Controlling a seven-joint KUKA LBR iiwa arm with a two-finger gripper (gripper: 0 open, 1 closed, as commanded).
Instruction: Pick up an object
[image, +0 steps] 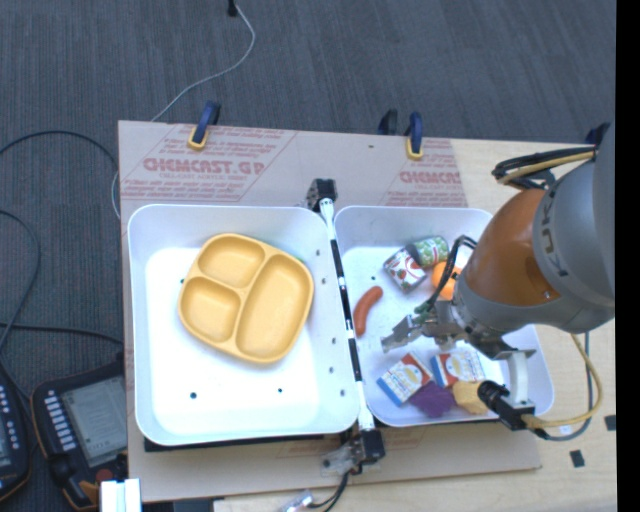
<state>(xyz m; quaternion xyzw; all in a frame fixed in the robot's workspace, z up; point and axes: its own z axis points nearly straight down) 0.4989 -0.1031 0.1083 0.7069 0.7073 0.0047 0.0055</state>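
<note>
My gripper (412, 331) hangs low over the middle of the right bin (520, 395), below the orange wrist band. Just to its left lies a red sausage (367, 308), apart from it. A red-and-white can (404, 268) and a green can (432, 248) lie beyond the gripper toward the back, with a small orange piece (440, 274) beside them. In front of the gripper are a small blue-and-red box (403, 380), a second small box (460, 367), a purple object (435, 402) and a yellow object (470, 397). I see nothing held.
A yellow divided plate (247, 297) rests in the left bin (160, 400). The ridge (340, 300) between the two bins runs just left of the sausage. The bulky arm covers the right bin's right side. Blue clamps (205, 122) hold the board at the back.
</note>
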